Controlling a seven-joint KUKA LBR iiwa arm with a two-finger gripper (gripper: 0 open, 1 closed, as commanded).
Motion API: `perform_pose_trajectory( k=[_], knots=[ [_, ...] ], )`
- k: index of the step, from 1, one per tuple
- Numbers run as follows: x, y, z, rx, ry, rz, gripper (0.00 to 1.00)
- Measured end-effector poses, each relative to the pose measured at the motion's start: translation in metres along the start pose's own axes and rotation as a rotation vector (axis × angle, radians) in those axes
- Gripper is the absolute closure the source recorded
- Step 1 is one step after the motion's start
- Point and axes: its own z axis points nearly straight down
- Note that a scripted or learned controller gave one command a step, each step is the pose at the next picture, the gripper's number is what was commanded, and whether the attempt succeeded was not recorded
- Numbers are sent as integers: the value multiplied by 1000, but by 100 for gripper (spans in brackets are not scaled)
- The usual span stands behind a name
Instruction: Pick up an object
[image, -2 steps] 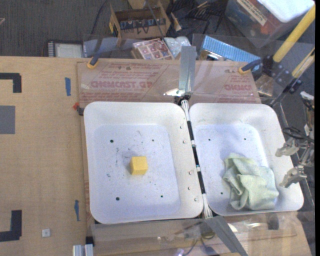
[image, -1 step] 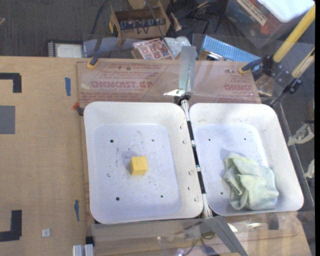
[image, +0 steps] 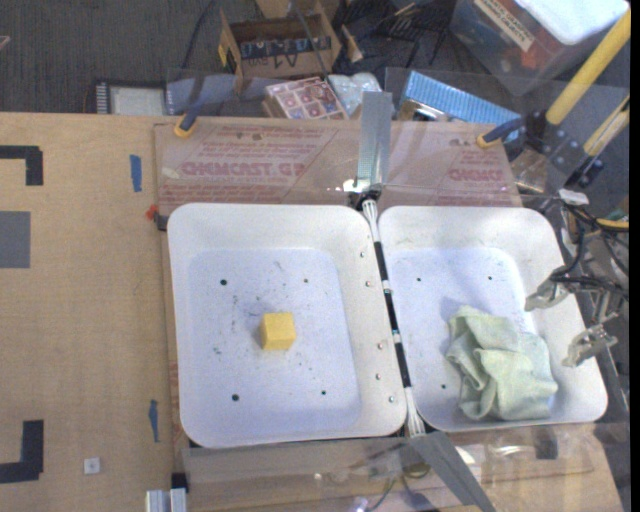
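A small yellow cube lies alone near the middle of the left white bin, flat on its speckled floor. In the near right corner of the right white bin, a pale green cloth lies crumpled in a heap, touching the bin's front and right walls.
A row of metal fasteners joins the two bins. Metal clamps and dark cables crowd the right bin's outer rim. A clear plastic sheet lies behind the bins, with boxes and clutter beyond. The wooden bench stretches left.
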Motion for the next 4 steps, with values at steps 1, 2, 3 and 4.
perform_pose_trajectory(
  k=[1, 2, 3, 4],
  knots=[
    [12, 1, -84, 1, -1, -391, 0],
    [19, 4, 62, -1, 0, -459, 0],
    [1, -3, 80, 1, -1, -299, 0],
    [17, 3, -1, 0, -1, -762, 0]
  ],
)
